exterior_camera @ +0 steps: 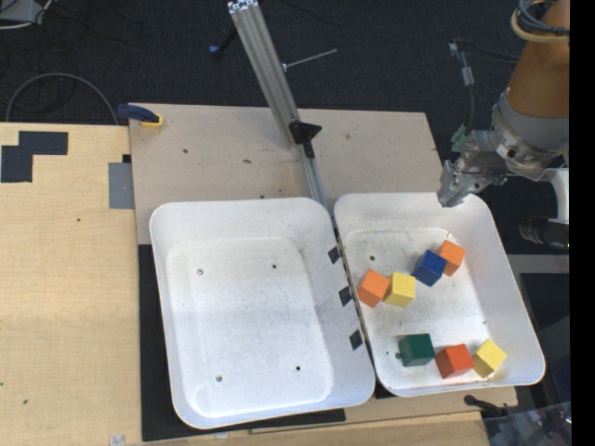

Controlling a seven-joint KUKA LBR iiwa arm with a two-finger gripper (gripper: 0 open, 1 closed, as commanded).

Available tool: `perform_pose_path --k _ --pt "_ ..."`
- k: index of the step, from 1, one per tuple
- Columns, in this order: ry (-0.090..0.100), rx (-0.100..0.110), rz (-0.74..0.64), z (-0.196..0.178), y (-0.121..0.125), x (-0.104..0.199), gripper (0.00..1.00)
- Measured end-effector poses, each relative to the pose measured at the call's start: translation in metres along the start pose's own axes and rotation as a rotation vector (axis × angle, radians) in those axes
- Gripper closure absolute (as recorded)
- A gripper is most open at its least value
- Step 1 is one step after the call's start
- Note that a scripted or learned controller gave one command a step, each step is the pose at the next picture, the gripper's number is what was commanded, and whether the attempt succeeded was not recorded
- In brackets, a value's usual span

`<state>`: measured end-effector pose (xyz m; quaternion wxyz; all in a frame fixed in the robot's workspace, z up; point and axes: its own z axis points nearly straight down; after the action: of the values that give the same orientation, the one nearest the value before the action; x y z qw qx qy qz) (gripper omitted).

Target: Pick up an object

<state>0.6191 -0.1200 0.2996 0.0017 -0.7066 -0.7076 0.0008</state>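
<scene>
The right bin [502,249] holds several small blocks. An orange block [373,287] touches a yellow block [402,289] near its middle. A blue block [429,268] leans against a smaller orange block [452,255]. Along the front lie a green block [416,349], a red block [454,360] and a yellow block [490,358]. My gripper [453,190] hangs above the far right rim of this bin, behind the blocks and clear of them. Nothing shows between its fingertips.
The left bin [186,240] sits beside the right one, with black clips [345,295] along the shared edge. A slanted aluminium bar [271,72] rises behind the bins. A wooden bench top [56,277] lies to the left.
</scene>
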Motion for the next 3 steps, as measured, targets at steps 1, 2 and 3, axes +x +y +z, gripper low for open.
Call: perform_pose_path --k 1,2,3 --pt "0.000 0.001 -0.002 -0.009 0.000 -0.001 1.00" --pt "0.000 0.002 -0.004 -0.019 0.000 -0.001 1.00" --pt "0.000 0.003 -0.007 -0.028 0.000 -0.002 1.00"
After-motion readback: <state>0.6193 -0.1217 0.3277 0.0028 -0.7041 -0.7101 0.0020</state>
